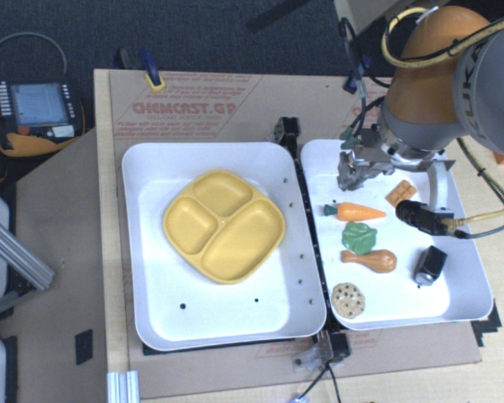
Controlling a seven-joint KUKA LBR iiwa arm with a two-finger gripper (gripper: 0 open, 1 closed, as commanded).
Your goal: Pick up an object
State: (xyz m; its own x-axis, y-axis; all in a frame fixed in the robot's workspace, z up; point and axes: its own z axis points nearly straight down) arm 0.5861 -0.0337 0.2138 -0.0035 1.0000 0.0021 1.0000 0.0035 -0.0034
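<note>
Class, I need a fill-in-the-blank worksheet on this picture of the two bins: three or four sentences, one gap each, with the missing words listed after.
1. The yellow divided plate lies in the ____ bin.
2. The green leafy toy lies between the carrot and the ____.
3. The ____ lies nearest the right bin's front edge.
4. The gripper hovers just above the ____ in this view.

Missing words: left; drumstick; cookie; carrot

arm (454, 65): chunky grey casing, big rounded orange band above the wrist | cables: yellow and black loops running along it | pincer (353, 175): small grey metal bit, kinda busy-looking
</note>
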